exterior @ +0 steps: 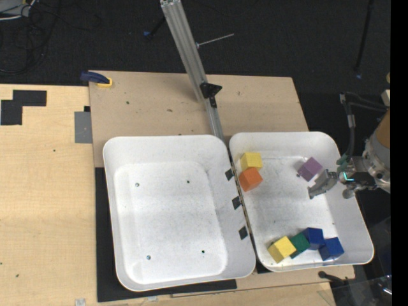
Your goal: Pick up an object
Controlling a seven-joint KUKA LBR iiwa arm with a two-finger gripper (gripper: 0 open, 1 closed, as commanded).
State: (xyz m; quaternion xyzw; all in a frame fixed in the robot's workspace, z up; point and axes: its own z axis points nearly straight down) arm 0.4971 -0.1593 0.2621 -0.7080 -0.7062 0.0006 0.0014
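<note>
The wooden table (191, 107) carries two white bins; the left bin (121, 171) has nothing to catch on, while the right bin (280, 148) holds every block. The arm's claw (335, 182) sits low at that bin's right rim, and from where I stand I cannot tell how it is set, nor do I see any block in it.

The purple block (310, 168) lies just up-left of the claw, near but apart, and looks the likeliest target. It is tilted, so a descent slightly off could nudge it aside rather than trap it. Working so close to the rim also risks clipping the bin wall.

The yellow block (251, 160) and orange block (250, 179) touch by the divider. At the front, another yellow cube (281, 248), a green block (299, 243) and two blue blocks (323, 243) huddle together; a grab there could jam or lift none.
</note>
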